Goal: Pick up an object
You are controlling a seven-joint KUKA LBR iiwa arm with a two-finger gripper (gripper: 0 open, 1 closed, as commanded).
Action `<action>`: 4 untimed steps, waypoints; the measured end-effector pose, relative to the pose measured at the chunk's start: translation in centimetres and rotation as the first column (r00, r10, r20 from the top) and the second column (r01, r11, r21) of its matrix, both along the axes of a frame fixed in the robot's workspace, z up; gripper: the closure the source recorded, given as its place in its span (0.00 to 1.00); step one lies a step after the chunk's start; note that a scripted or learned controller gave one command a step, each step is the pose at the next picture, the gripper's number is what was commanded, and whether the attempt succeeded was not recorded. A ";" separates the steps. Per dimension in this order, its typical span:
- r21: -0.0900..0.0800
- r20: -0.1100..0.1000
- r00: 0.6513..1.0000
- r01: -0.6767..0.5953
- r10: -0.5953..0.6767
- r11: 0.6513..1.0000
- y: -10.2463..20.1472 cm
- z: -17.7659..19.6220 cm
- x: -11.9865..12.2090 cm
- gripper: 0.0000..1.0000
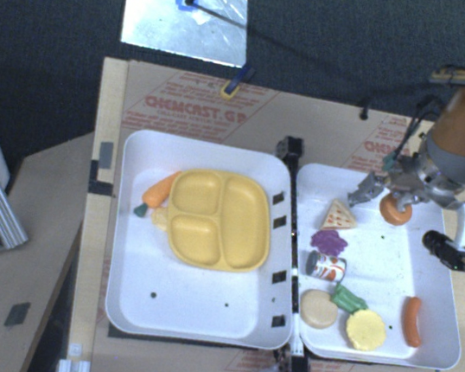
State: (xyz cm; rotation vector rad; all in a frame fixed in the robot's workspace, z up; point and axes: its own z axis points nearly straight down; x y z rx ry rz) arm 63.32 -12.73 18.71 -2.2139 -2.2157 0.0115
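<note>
A: Yellow lemon (365, 330) sits at the front of the right bin (438, 297), on the brown desk (56, 197).
B: And the hand (386, 195)?
A: Over the bin's back, by an orange round thing (396, 211). Spread or pinching? Can't tell.
B: Any words?
A: Red letters, maybe "CHEMCAST," on the cardboard (194, 105).

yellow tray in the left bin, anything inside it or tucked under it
The yellow tray has three compartments with nothing in them. A carrot pokes out at its left edge, touching the rim. Whatever lies beneath the tray is covered.
</note>
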 end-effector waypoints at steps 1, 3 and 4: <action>-0.002 0.013 1.000 -0.002 0.002 1.000 0.0 0.8 0.3 0.00; -0.002 0.015 1.000 0.000 0.000 1.000 1.1 -8.5 -0.7 0.00; -0.002 0.017 1.000 -0.002 0.002 1.000 1.2 -10.0 -0.5 0.00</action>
